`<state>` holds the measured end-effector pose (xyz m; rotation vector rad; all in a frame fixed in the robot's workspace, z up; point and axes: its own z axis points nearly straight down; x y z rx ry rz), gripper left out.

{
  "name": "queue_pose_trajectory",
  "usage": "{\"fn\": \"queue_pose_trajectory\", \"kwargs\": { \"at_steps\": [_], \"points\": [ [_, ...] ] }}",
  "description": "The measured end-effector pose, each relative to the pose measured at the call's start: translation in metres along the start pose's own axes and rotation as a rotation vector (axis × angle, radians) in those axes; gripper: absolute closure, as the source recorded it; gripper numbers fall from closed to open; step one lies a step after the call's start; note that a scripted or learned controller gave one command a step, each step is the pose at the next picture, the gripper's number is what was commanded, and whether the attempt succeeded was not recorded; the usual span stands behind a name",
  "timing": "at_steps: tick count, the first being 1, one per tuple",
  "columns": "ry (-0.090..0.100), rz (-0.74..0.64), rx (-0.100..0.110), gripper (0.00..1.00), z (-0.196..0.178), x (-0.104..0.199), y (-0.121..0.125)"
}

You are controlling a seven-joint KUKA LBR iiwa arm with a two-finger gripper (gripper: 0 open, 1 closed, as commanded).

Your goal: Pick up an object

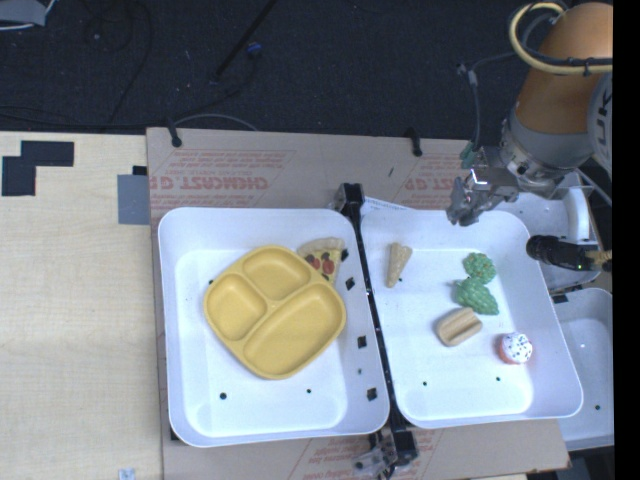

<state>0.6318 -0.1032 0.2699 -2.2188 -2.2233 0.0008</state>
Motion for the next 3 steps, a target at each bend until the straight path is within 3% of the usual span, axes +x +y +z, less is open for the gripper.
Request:
{"fn": "queue_pose_trajectory", "kwargs": {
  "at_steps": [3],
  "points": [
    [0.001,-0.002,0.005,1.00,0.012,0.150,-0.050]
  ]
}}
